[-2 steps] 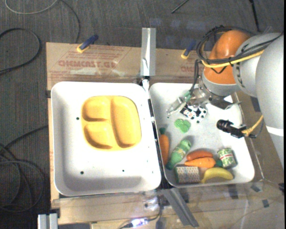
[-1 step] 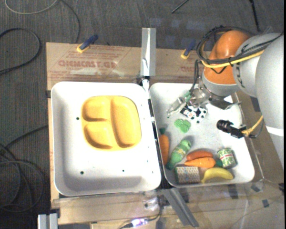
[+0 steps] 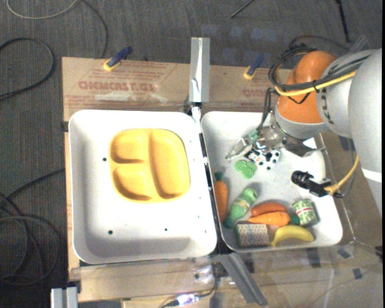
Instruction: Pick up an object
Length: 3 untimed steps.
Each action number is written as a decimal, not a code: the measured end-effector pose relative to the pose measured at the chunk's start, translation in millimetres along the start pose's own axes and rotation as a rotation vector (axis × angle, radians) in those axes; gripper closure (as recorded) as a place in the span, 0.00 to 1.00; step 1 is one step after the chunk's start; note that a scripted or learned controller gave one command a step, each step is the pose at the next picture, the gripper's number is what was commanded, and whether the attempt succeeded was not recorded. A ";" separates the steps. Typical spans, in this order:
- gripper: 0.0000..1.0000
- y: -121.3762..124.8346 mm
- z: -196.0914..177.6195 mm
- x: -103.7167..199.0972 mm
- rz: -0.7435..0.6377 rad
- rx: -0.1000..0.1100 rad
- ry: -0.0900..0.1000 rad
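Observation:
My gripper (image 3: 246,145) is low in the upper part of the right bin (image 3: 330,201) and stands open, with nothing between its fingers. A small black-and-white spotted toy (image 3: 265,156) lies just to its right, touching or nearly touching it. Just below the fingertips sits a small green leafy piece (image 3: 246,168). Further down lie a carrot (image 3: 221,197) against the left wall, a green bottle (image 3: 242,205), two orange vegetables (image 3: 273,213), a green-labelled can (image 3: 305,212), a banana (image 3: 294,235) and a brownish block (image 3: 252,234).
The left bin (image 3: 90,191) holds a yellow divided plate (image 3: 149,163). A raised wall between the two bins runs close to the carrot. The arm's grey body and orange band (image 3: 308,82) hang over the right bin's upper right corner.

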<state>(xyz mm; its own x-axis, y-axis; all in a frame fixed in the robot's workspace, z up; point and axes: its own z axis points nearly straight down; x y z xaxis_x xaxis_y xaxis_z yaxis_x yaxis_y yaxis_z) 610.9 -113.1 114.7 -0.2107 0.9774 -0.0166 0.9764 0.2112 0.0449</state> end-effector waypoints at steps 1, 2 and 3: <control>0.00 -14.5 2.3 9.3 -0.007 -0.018 -0.012; 0.00 -30.0 2.1 9.9 -0.060 -0.020 -0.007; 0.00 -31.9 2.5 0.0 -0.181 -0.015 -0.005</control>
<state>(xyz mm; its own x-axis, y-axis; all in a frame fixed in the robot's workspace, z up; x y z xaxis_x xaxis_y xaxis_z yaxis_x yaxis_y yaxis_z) 579.9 -119.8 110.7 -0.3826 0.9234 -0.0306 0.9218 0.3838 0.0553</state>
